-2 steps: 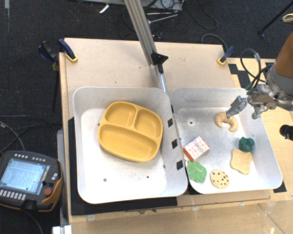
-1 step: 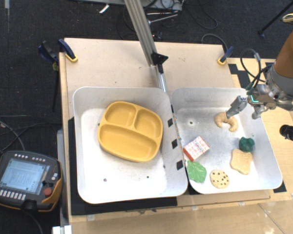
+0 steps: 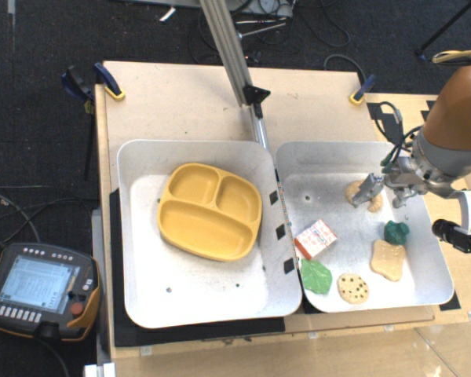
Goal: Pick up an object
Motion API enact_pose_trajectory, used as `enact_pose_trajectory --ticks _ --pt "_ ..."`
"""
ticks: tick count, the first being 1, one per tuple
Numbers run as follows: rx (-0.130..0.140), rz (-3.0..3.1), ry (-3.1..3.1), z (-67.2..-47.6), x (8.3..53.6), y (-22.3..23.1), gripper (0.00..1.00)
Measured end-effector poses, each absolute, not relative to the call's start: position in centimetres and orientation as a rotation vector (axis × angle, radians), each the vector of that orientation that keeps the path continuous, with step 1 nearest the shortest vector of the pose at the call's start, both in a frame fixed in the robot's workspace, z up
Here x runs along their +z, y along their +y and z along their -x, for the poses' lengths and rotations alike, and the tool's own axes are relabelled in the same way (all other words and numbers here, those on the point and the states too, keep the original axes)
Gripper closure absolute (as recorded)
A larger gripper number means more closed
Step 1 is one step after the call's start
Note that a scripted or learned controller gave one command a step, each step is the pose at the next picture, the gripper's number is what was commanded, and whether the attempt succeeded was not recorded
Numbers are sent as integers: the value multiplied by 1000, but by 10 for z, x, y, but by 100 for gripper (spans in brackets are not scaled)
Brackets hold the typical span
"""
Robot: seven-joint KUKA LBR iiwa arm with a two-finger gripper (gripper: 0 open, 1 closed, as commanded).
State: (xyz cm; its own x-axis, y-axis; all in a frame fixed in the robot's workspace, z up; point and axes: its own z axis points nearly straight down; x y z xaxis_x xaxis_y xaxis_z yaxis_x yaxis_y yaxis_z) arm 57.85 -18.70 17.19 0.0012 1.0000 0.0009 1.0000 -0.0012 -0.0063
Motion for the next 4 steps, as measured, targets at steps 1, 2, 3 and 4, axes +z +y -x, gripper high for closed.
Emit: enact_pose_trajectory --ticks 1,2,3,4 --pt "5 2217 -2219 -586 112 -184 0" --pt "2 2221 -2220 -586 94 -183 0" --pt "-1 2222 -2223 -587 106 -184 100" --pt "-5 2222 -2229 -594 152 -178 100"
